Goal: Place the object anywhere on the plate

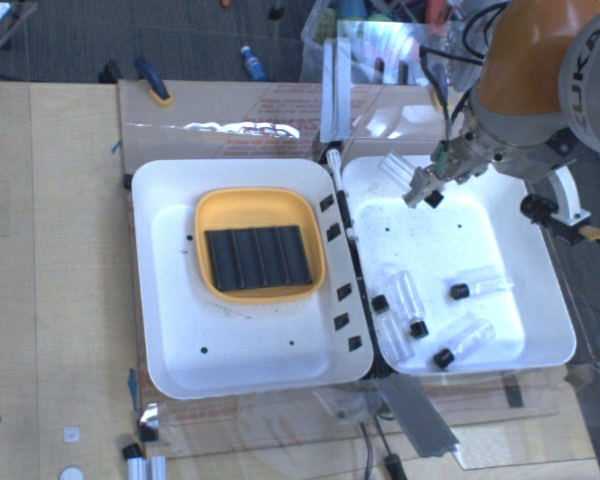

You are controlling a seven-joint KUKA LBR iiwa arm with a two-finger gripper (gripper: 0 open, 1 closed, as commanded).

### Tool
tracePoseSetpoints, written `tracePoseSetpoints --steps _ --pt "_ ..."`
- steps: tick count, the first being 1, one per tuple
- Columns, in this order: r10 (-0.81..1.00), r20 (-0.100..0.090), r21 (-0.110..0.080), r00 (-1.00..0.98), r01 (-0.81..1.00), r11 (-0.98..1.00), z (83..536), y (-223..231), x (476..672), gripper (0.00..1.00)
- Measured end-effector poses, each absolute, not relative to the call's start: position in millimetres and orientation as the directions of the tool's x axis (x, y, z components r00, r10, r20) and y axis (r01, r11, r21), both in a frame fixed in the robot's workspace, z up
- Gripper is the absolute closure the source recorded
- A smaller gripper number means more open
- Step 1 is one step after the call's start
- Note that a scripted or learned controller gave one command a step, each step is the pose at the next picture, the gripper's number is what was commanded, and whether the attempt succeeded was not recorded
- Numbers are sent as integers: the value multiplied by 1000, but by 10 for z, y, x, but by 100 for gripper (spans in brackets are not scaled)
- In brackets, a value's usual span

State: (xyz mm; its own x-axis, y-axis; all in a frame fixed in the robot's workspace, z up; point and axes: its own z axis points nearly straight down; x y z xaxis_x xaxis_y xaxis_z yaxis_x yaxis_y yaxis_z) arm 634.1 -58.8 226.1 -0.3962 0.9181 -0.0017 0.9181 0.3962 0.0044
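— Over the far part of the right bin (pixel 520 258), is that where the gripper (pixel 422 192) sits?

— Yes. It hangs above bare white floor there, on the end of the arm (pixel 525 78) that comes in from the right.

— Open or closed?

— I cannot tell; the tip is small and seen at a slant. Nothing shows in its grasp.

— What lies nearest it?

— A clear piece (pixel 395 171) just to its left, by the bin's far corner, too faint to name. It looks apart from the gripper.

— And the vials (pixel 404 290)?

— Four, clear with black caps, all nearer the camera than the gripper and well apart from it. Two lie left of and below it, close to the wall between the bins. Another (pixel 483 286) lies to its lower right, and the last (pixel 468 336) is closer still to the near rim.

— Where is the plate (pixel 255 200)?

— Far left of the gripper, in the left bin (pixel 170 318). It is yellow, with rounded corners.

— Anything on it?

— A black block (pixel 258 258) with ridges, lying flat inside the rim and covering most of the plate's floor. It is well apart from the gripper, across the dividing wall.
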Motion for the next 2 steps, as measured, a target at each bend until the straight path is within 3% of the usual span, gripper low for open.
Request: tracePoseSetpoints --steps 1,2 --pt "800 -3 5 -600 800 600 1952 -410 6656 100" --pt "581 1 1 -814 581 814 1856 -251 6593 100"
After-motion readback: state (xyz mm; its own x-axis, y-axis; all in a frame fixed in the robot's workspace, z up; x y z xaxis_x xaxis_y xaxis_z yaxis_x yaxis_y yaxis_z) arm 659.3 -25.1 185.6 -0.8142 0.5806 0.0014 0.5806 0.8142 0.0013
